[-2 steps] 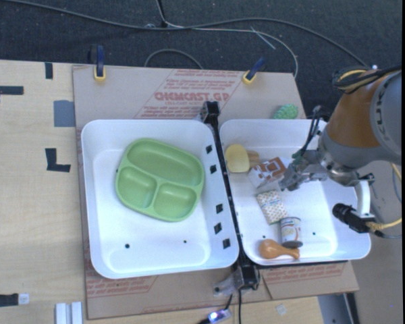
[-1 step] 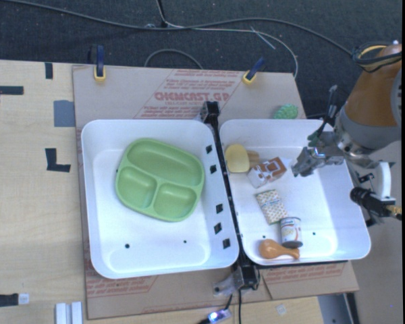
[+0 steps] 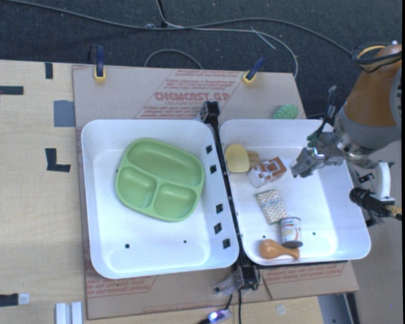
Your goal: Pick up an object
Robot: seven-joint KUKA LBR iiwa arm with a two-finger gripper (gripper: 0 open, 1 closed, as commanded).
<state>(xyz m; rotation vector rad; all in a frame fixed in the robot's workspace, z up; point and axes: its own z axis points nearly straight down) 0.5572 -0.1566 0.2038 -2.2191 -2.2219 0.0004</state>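
Observation:
My gripper hangs over the right part of the right bin, just right of a small brown and white carton. Nothing shows between its fingers. A yellow rounded object lies near the bin's left wall. A patterned packet sits in the middle. Below it stands a small can, and an orange drumstick-shaped toy rests at the front edge.
A green divided plate lies in the left bin. A green object sits on the cardboard behind the right bin. A black divider runs between the bins. Cables cross the dark floor at the back.

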